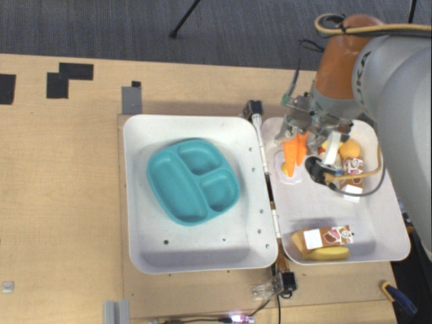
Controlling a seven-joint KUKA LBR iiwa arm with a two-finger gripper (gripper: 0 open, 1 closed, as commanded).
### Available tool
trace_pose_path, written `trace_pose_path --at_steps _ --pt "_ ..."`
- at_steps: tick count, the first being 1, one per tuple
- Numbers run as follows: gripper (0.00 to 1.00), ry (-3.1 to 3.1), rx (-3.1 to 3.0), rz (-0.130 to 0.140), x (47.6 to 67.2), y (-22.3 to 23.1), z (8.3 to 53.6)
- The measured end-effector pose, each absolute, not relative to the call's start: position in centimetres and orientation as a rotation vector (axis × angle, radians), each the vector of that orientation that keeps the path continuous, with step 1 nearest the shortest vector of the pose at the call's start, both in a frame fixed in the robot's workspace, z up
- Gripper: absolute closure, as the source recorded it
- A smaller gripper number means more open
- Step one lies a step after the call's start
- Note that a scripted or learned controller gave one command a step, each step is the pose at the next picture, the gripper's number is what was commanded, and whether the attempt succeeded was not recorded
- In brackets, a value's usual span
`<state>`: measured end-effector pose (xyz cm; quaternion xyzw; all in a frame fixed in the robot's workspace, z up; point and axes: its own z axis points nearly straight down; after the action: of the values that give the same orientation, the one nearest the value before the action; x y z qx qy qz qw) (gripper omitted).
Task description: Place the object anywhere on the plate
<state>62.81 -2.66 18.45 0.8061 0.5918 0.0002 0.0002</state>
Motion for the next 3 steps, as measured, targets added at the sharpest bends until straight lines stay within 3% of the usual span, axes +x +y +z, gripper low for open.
trace_pose_path --at_steps 1,2,3 --pt "0.00 1.859 2.532 0.001 62.8 -2.7 18.5" --pt "1.00 1.866 2.525 0.004 62.9 -2.6 19.6" --pt "1.00 2.040 2.389 0.002 62.3 4.7 18.5"
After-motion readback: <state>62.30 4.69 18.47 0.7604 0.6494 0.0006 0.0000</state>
